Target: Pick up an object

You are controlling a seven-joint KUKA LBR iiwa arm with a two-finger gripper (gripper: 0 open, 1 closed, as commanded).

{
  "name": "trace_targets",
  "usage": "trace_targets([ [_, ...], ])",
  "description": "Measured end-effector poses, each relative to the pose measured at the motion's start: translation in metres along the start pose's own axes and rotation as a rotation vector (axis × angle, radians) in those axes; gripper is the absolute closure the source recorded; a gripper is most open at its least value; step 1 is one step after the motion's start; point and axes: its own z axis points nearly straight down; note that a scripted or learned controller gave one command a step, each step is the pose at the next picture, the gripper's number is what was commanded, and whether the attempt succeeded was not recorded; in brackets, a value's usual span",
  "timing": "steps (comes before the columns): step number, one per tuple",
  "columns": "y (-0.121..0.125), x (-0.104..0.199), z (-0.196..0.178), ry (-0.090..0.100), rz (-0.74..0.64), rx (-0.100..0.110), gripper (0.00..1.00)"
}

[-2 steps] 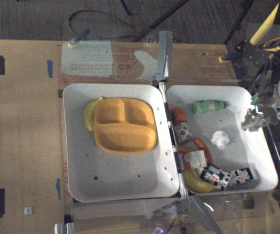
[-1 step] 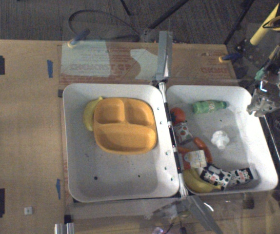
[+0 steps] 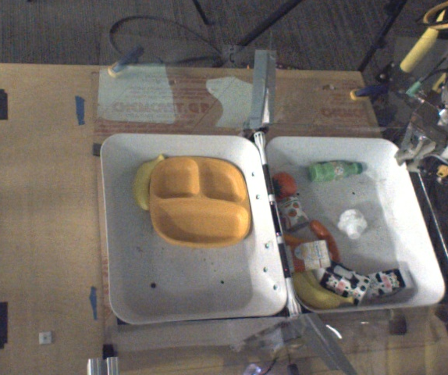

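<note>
Nearest the camera, in the right-hand shallow white bin (image 3: 423, 233), lay one yellow banana (image 3: 311, 290) against the front wall, touching one black-and-white patterned carton (image 3: 362, 283) lying flat beside it. Just behind these, along the divider between the bins, stood a cluster: one small white printed packet (image 3: 312, 251) with one orange-red piece (image 3: 325, 233) at its edge, one further small printed packet (image 3: 291, 210), and one red rounded item (image 3: 284, 183) farthest back. One crumpled white paper ball (image 3: 353, 223) lay apart in mid-bin. One green plastic bottle (image 3: 335, 169) lay on its side near the rear wall.

The left-hand shallow white bin (image 3: 130, 272) held one orange three-compartment plastic tray (image 3: 200, 201), inverted or upright not determinable, partly covering one yellow curved item (image 3: 142, 184) at its left.

Both bins sat on the brown surface (image 3: 37, 225). The arm's gripper (image 3: 423, 143) stood at the right bin's far right corner, outside the rim; the state of its jaws could not be determined.
</note>
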Motion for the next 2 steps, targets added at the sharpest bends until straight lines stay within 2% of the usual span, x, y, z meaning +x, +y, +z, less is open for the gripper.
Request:
trace_targets([
  [1,0.02,0.018,0.006,0.0,0.213,0.001,1.0],
  [2,0.02,0.021,-0.004,-0.001,0.208,-0.001,1.0],
])
